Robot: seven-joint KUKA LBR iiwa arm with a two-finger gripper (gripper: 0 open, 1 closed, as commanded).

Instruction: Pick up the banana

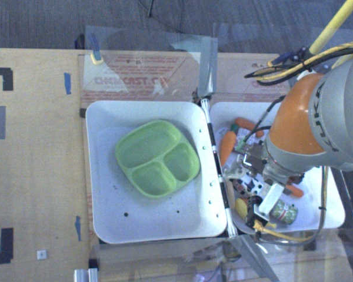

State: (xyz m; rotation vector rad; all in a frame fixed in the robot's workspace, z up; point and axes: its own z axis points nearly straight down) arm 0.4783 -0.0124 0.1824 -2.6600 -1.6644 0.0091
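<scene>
1. The gripper (247,200) is lowered into the right bin (335,216); whether its fingers are spread or clenched cannot be told.
2. The banana (241,207), a small yellow patch mostly hidden beneath the wrist, is seen near the bin's left wall.
3. A centred, careful closure is judged best, with the carrot (226,147) avoided

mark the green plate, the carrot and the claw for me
green plate (157,159), camera view, ridge between its compartments
carrot (226,146), camera view, middle of its orange body
claw (251,206), camera view, low over the right bin
</scene>
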